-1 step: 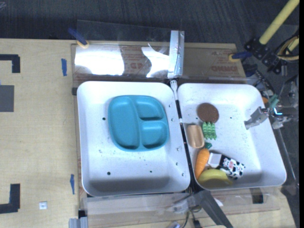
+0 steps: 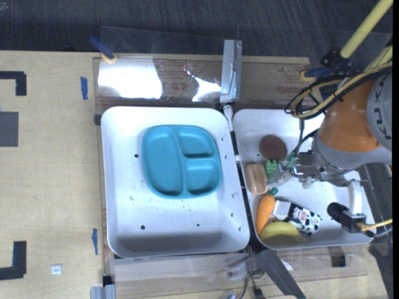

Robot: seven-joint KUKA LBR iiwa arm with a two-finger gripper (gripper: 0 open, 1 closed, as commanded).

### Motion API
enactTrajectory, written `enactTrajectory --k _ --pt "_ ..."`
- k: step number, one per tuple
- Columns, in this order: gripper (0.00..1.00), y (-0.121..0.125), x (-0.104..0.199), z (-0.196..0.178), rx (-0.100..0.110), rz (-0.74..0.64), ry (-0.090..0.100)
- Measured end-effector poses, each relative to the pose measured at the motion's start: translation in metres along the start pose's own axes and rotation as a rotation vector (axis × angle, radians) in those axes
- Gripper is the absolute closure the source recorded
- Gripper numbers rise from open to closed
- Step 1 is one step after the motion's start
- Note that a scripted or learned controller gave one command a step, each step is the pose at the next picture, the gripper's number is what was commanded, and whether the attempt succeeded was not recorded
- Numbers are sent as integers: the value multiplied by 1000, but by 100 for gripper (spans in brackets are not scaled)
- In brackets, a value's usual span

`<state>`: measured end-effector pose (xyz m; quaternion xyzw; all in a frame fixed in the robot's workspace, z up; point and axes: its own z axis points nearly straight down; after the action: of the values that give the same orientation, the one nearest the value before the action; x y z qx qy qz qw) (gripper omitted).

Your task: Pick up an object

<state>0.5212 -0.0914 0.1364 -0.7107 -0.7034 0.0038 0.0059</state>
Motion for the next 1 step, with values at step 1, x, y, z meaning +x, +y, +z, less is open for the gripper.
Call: enactTrajectory --k 1 --pt "0 -25 -4 50 -20 -74 -2"
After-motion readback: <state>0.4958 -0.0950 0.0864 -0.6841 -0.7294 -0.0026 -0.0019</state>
